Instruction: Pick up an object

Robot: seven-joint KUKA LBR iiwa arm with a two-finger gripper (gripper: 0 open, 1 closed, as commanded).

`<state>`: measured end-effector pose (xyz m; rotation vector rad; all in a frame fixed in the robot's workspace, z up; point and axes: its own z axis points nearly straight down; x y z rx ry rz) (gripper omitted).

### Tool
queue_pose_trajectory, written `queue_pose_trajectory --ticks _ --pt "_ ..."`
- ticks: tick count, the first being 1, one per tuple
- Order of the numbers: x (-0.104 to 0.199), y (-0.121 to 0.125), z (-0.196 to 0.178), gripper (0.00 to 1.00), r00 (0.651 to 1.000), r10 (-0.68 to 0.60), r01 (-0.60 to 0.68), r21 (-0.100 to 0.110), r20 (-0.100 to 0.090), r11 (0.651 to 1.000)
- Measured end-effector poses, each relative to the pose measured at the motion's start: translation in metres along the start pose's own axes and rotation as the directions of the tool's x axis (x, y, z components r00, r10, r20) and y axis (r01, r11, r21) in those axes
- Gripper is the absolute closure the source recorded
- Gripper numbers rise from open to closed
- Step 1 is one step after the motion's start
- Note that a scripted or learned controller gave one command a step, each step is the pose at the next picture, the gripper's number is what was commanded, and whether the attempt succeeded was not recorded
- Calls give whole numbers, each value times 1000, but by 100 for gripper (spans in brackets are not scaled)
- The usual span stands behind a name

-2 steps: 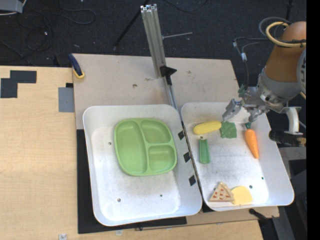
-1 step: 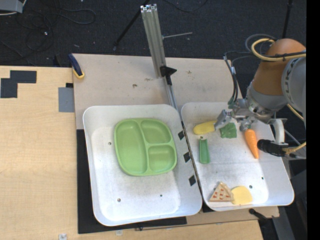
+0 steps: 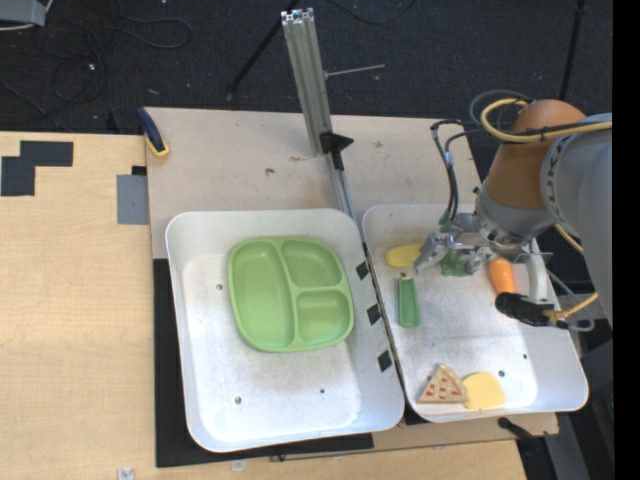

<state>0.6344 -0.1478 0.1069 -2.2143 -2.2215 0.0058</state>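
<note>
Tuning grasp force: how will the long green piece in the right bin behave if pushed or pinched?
The long green stick-shaped piece looks rigid, probably light plastic. Lying flat on the right white bin, it likely slides or pivots rather than tips. Its narrow width should suit a pinch across it.

**Colours on the bench and in the two bins**

Both bins are white: the left bin (image 3: 200,388) and the right bin (image 3: 545,383), each faintly speckled grey on the floor. The divided plate (image 3: 290,293) is light lime green all over. The long stick-shaped piece (image 3: 408,302) is a darker green. Beside it, the small rounded piece (image 3: 402,256) is yellow. The cylinder (image 3: 502,275) is orange. The pizza slice (image 3: 441,387) is tan with red spots, and the piece touching it (image 3: 485,391) is pale yellow. The arm (image 3: 570,183) is grey with an orange band. The bench (image 3: 70,298) is pale wood with grey and black patches.
</note>
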Motion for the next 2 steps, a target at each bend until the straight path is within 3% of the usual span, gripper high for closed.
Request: queue_pose_trajectory --ticks 1,2 --pt "0 2 17 0 1000 0 0 -8 4 1000" --pt "-1 4 3 100 1000 -1 1 -14 6 1000"
